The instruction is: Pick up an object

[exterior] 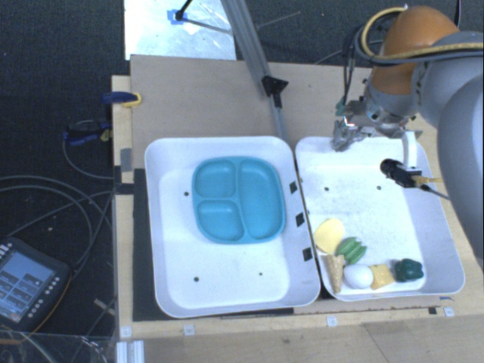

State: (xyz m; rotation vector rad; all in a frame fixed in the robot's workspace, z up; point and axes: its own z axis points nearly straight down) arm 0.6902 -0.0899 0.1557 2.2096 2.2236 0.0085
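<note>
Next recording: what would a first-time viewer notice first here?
The bright blue divided plate in the left bin stands out most. Next, a cluster of small toy foods sits at the right bin's near edge, while the end effector hangs over that bin's far corner.

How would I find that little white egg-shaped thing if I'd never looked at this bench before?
Start at the right-hand white bin and go to the cluster of small toy foods along its near edge. The white egg lies in the middle of that row, with a green pod just above it and a yellow block to its right. It is the only plain white, rounded piece there.
</note>
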